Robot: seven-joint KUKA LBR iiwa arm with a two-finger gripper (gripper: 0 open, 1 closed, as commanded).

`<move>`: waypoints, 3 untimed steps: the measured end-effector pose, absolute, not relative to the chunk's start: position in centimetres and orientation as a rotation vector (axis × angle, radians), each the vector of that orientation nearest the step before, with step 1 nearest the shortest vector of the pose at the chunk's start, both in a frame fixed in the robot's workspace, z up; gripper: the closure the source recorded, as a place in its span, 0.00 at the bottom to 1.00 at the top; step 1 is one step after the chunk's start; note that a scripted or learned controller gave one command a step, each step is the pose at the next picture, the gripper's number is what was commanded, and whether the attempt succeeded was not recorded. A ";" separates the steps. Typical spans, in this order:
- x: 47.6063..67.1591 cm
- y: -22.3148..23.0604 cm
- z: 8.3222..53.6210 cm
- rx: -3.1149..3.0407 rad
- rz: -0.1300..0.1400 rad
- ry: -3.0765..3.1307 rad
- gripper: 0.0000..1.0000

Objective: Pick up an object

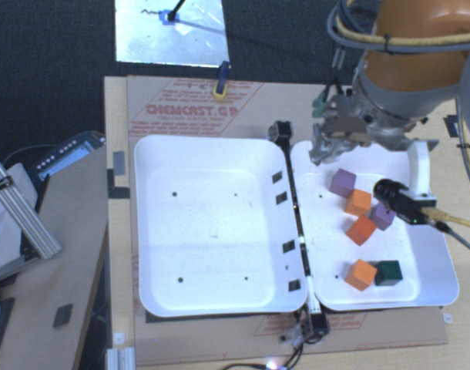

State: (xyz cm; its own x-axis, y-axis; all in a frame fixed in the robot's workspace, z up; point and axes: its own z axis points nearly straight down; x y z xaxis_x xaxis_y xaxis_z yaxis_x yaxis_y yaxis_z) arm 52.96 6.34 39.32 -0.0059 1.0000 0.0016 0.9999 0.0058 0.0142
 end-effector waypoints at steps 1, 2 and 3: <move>54.4 15.6 54.0 2.200 0.030 2.231 1.00; 48.2 24.0 45.9 2.208 -0.008 2.242 1.00; 55.1 23.3 46.5 2.221 0.004 2.219 1.00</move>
